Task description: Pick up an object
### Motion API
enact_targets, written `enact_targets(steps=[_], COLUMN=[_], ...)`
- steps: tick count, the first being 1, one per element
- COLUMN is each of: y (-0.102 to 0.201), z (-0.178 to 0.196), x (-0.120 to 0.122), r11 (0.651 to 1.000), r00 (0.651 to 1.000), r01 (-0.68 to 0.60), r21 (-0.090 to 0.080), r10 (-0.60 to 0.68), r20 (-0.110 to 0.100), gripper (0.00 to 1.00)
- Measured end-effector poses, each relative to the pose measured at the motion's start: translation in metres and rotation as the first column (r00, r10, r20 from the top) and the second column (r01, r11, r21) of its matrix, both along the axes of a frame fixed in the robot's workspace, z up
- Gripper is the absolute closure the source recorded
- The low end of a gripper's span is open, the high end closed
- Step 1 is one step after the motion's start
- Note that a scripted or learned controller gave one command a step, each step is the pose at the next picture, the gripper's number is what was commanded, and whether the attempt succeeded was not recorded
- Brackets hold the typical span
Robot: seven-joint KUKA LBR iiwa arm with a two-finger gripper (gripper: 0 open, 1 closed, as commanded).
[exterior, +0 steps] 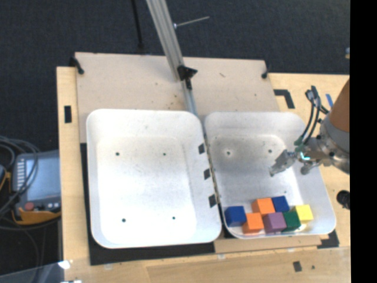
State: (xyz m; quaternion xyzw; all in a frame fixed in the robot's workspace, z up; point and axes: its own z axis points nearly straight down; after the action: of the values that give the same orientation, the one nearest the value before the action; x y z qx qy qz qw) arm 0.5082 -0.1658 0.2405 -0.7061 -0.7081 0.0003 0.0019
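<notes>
Two shallow white bins are sitting side by side across the middle of the frame; the left bin (pixel 147 175) is lying bare, while the right bin (pixel 253 134) is holding a cluster of small coloured blocks (pixel 270 214) packed into its lower right corner. The blocks look rigid, light and smooth-faced, so flat opposite sides would likely be giving the surest hold. They are touching one another and crowding the bin wall, which is probably leaving little room for fingers; the blue block (pixel 235 214) at the cluster's left edge seems the freest. The gripper (pixel 293 161) is hovering at the right of the frame, above and apart from the blocks, and whether its fingers are spread I cannot tell.
</notes>
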Motion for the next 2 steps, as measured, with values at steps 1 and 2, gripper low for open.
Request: enact_targets(steps=[1,2], y=[0.000,-0.012], z=[0.002,-0.050], x=[0.001,0.000], r11=[1.000,1.000], r00=[1.000,1.000], r01=[0.002,0.005], r21=[-0.002,-0.004], r10=[-0.002,-0.005], r20=[0.005,-0.001], gripper=[0.00,0.00])
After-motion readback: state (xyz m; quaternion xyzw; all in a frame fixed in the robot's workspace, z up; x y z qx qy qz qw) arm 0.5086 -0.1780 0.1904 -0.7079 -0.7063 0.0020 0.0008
